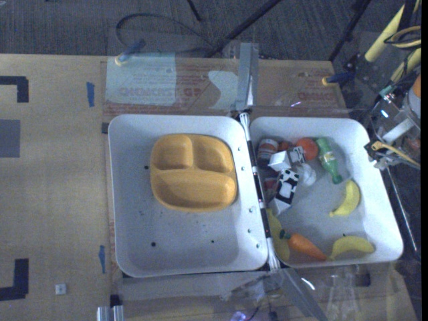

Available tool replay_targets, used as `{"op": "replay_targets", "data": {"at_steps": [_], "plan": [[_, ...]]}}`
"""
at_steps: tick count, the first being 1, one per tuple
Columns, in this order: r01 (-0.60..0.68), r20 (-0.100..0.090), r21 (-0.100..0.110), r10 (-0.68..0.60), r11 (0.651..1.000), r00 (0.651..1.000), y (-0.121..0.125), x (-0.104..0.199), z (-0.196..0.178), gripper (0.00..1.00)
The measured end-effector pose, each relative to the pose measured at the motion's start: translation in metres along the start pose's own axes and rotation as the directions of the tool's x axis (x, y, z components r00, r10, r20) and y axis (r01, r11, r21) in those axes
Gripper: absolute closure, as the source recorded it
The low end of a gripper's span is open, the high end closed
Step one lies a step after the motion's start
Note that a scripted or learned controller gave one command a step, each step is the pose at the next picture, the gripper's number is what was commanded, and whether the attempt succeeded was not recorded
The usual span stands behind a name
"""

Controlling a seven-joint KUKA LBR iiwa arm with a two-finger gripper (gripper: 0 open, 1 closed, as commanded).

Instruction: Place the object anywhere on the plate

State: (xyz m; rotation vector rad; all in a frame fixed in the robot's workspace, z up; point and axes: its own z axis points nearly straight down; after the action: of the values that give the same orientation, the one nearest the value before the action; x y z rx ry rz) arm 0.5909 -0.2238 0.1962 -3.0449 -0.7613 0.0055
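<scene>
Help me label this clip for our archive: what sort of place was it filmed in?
Probably a robotics lab. A bench marked with tape bears two white bins: one holds a yellow divided plate, the other toy food such as bananas and a carrot. Stand legs and cables cross the carpet behind.

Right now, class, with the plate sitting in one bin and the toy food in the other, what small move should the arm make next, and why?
Probably swing the arm left over the right bin toward the banana, which lies apart from the clutter. The yellow plate in the left bin bears nothing yet.
</scene>
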Motion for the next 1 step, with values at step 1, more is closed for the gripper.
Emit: {"op": "replay_targets", "data": {"at_steps": [1], "plan": [[-0.003,0.002,0.003,0.003,1.0,1.0,0.0007,0.0003,-0.006,1.0]]}}
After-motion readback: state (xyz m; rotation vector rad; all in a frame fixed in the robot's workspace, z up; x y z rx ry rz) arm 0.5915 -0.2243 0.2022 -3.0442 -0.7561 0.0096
